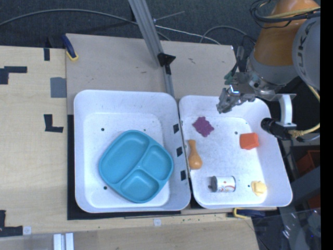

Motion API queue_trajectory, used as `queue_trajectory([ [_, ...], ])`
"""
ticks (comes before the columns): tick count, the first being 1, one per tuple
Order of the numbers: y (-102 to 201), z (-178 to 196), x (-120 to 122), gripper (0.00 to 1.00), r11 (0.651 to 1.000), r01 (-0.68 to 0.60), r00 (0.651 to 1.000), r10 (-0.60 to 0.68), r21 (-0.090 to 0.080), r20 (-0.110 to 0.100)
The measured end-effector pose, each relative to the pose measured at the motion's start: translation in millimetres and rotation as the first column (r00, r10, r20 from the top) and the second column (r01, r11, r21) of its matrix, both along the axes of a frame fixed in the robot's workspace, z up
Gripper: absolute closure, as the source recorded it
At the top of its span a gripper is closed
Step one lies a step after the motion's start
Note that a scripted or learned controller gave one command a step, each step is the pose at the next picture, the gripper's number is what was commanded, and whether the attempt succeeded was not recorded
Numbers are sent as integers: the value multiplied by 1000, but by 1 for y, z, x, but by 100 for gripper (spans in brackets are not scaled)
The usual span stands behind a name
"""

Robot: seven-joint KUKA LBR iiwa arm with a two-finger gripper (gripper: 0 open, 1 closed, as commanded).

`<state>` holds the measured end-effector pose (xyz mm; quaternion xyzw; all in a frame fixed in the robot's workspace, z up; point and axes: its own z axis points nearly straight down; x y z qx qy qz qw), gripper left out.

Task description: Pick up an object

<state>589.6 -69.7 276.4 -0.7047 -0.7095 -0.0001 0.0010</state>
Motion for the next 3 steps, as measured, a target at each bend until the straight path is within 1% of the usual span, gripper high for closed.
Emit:
queue_trajectory([
  [1, 54, -8, 0, 100, 1000, 0, 1000, 0, 0, 0],
  [2, 104, -26, -5, 100, 1000, 0, 1000, 0, -1, -2],
  [3, 161, -42, -20, 100, 1000, 0, 1000, 0, -1, -3],
])
